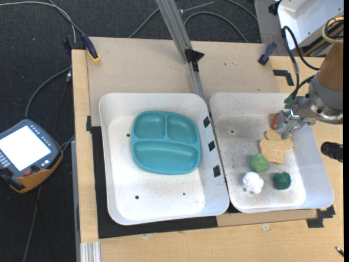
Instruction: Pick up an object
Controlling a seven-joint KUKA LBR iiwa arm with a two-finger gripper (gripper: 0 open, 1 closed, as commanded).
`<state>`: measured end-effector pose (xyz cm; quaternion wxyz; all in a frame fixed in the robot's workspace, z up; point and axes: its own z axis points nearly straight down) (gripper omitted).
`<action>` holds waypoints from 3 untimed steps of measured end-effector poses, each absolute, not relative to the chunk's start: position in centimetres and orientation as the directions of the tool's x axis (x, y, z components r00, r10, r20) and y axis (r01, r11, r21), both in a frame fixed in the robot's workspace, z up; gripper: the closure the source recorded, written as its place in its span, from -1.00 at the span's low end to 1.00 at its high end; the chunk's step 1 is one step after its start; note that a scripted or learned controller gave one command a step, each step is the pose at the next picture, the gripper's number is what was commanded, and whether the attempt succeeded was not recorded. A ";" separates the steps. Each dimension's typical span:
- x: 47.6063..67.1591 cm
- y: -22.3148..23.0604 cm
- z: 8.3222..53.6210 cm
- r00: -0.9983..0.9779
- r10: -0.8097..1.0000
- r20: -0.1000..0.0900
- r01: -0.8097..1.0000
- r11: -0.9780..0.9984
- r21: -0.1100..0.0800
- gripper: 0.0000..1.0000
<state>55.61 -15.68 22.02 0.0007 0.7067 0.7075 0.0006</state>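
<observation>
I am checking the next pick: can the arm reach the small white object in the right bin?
Probably yes. The white object lies uncovered near the bin's front, beside the green ball; the pincer hovers in that bin.

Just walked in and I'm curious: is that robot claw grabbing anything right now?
Gripper: low over the right white bin, just above the tan flat biscuit-shaped piece; whether it is open, shut or holding anything cannot be told.

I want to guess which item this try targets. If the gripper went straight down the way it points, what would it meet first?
Probably the tan flat piece lying just under the gripper in the right bin. Depth is unclear from this slanted view, so it could land on bin floor beside it.
</observation>
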 end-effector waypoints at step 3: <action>52.4 0.1 21.7 -0.006 1.000 0.003 1.000 0.006 -0.004 1.00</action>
